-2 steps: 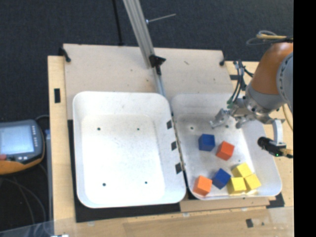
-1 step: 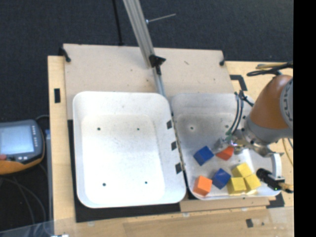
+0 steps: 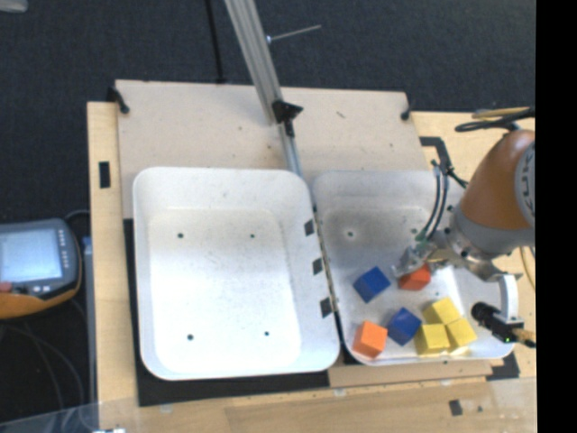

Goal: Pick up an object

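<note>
Bench w/ two bins; claw (image 3: 416, 265) at red block (image 3: 415, 279), grip state unclear.

No text, label, brand, number or sign can be read anywhere in this view. A handheld screen unit (image 3: 36, 262) is seen at the left edge of the frame, but its display is washed out to a pale glare and nothing on it can be made out. The coloured blocks at lower right are plain-faced, and no markings are carried by the white bins.
</note>
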Robot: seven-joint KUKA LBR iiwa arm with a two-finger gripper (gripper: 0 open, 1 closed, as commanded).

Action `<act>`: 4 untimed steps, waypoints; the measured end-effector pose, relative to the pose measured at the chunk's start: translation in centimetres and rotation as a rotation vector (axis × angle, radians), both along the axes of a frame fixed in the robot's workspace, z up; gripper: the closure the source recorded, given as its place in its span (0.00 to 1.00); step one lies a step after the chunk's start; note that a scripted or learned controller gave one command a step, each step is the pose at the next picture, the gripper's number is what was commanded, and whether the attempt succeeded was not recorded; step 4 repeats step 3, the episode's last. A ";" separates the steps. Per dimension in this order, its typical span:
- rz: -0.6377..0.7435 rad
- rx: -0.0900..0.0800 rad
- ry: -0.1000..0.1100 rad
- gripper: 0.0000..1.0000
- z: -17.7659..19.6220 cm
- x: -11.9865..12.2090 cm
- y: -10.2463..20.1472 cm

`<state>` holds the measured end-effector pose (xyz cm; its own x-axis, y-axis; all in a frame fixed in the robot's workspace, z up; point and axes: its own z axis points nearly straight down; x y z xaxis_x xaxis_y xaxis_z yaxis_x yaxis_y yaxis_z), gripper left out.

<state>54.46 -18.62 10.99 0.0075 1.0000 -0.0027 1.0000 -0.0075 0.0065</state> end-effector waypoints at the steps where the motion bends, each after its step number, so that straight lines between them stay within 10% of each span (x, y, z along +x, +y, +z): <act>1: 0.014 -0.001 -0.006 1.00 8.4 5.4 1.6; 3: 0.017 0.006 0.005 1.00 8.6 7.3 19.4; 4: 0.017 0.006 0.005 1.00 8.6 7.3 19.4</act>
